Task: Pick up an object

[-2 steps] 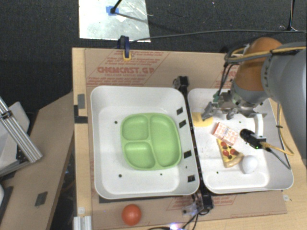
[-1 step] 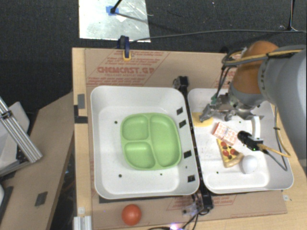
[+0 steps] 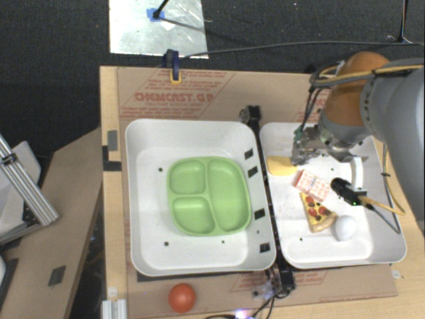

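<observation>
Upper left in the right bin, the gripper hangs just beside the yellow piece, open or closed I cannot tell; seemingly mid-approach, it next needs centring over the piece, then closing.

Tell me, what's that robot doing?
The arm reaches into the right bin, with its gripper low over a yellow piece. Close by lie a red-and-white packet, a pizza slice and a white ball. The left bin holds a green plate. Nothing looks lifted yet.
</observation>
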Robot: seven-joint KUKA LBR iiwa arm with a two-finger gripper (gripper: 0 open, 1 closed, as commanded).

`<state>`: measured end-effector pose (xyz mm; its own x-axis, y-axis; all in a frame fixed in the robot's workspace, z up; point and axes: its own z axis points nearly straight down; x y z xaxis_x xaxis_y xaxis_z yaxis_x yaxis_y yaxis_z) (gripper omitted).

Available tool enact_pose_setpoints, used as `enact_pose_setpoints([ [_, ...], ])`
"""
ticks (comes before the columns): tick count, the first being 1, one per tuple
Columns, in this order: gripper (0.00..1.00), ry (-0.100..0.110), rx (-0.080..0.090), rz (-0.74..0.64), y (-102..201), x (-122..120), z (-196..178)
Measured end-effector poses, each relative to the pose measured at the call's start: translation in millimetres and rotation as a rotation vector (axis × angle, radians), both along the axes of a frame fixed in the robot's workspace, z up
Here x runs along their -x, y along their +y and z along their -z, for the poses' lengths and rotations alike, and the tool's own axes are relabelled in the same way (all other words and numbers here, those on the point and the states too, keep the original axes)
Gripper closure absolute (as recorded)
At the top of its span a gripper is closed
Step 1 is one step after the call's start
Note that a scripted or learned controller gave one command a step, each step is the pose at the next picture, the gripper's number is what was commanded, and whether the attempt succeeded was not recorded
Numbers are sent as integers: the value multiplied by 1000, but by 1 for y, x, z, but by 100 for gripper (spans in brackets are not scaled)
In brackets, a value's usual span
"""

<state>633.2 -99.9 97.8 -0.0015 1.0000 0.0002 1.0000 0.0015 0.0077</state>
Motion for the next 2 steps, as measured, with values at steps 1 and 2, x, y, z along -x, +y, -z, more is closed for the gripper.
enact_pose_setpoints([
  [1, 100, 2, 1, -2, 0, -1, -44],
  [2, 100, -1, 1, -3, 1, -3, -109],
])
